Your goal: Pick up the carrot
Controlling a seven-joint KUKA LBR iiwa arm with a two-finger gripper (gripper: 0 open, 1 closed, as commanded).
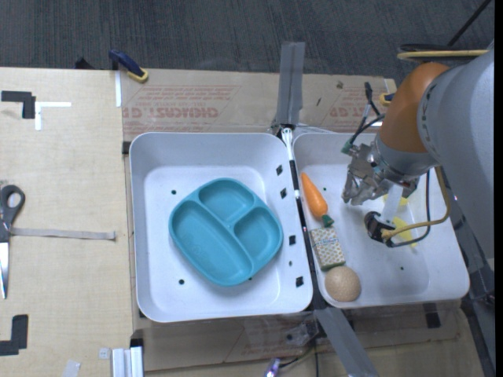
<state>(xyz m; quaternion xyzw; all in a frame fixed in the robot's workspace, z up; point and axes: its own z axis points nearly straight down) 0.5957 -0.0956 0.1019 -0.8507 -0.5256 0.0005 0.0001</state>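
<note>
Orange carrot (314,195) lies in the right bin (440,277), hard against its left wall, green stub end toward the front of the bench. Not lifted; resting on bin floor. Just in front of it: a patterned sponge-like block (328,247), then a tan egg-shaped item (342,283) at the front-left corner.

Gripper (360,190) is over the same bin, near the carrot but apart from it, to its right w/ a strip of bare floor between. Nothing seen between the fingers. Jaw state: cannot tell, tips are dark and bunched from this angle.

Left bin (149,234) holds a blue divided plate (226,231); not involved.

Progress, by judgement: approach stage only. No contact, no grasp, no lift. Remaining: shift toward left wall, descend over carrot, close, raise. Wall proximity may hamper finger placement.
</note>
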